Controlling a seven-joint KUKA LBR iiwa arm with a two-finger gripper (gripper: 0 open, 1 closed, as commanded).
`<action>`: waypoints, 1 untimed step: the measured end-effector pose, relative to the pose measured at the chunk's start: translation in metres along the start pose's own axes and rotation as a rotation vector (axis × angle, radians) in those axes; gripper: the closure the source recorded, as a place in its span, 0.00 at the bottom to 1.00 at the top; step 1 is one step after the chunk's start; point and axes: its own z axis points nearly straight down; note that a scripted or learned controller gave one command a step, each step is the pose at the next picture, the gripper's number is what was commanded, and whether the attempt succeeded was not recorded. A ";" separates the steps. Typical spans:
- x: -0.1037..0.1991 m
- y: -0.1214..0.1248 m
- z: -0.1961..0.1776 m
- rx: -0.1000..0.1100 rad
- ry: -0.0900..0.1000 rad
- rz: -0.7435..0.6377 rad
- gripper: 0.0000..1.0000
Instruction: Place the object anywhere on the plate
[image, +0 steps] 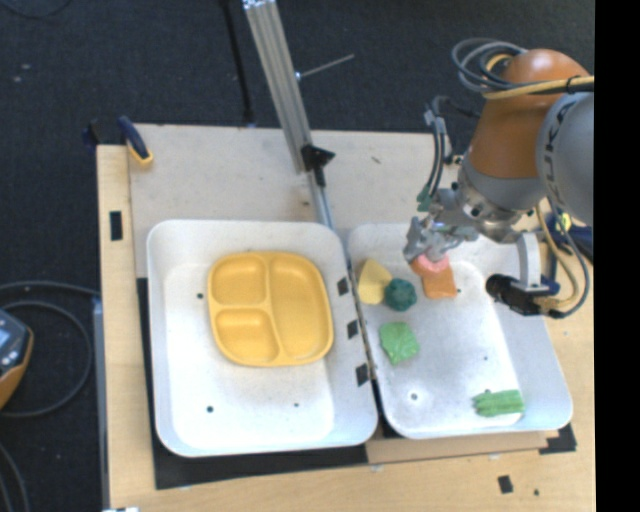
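- one fixed camera above the bench (230, 175), looking down at a slant
- both white bins (180, 410) in frame
- arm (525, 120) enters from the right

This looks like a robotics lab, probably: a plywood bench (220, 170) on dark carpet (120, 60), two white bins (250, 420) side by side, a metal mast (285, 90), loose cables (45, 310).

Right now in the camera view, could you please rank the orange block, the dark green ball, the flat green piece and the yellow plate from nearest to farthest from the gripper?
From the gripper:
1. Orange block, just below it.
2. Dark green ball, lower left, same bin.
3. Flat green piece, that bin's near right corner.
4. Yellow plate, in the left bin.
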 end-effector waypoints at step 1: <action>0.048 -0.025 -0.011 0.000 0.001 -0.001 1.00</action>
